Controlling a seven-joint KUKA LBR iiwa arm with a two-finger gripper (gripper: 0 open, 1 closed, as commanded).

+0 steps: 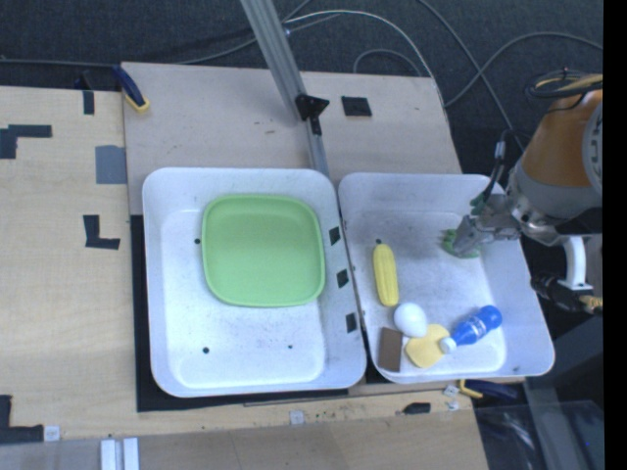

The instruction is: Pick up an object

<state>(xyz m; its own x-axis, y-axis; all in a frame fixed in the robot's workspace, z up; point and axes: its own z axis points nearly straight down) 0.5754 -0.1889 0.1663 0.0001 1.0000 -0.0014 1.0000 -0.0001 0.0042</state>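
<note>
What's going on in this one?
A grey-and-orange arm reaches in from the right, its gripper low over a small green object in the right bin. I cannot tell whether it has hold of it. A yellow corn cob, white egg, blue bottle and brown block lie nearer the front. The left bin holds a green plate.

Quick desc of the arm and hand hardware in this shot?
The arm is a rounded grey body with a broad orange band above the wrist. The hand is a small grey metal unit with a greenish tint at its tip. Thin cables run beside the wrist.
</note>
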